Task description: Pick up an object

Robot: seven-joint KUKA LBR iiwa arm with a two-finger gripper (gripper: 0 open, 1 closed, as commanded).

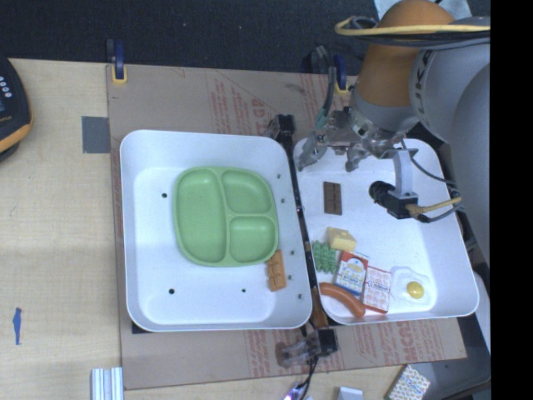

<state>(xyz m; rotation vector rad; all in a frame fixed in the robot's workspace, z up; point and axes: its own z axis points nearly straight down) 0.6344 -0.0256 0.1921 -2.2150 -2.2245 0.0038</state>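
Chocolate bar [332,197], just below the wide-open, empty pincer [331,155], looks light, stiff, thin; grip its long edges.

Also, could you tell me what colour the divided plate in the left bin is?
Light green plate, clearest in the camera view.

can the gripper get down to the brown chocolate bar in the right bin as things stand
Probably yes. The gripper hangs near the right bin's far edge, the chocolate bar lies flat just beyond it, nothing on top or between.
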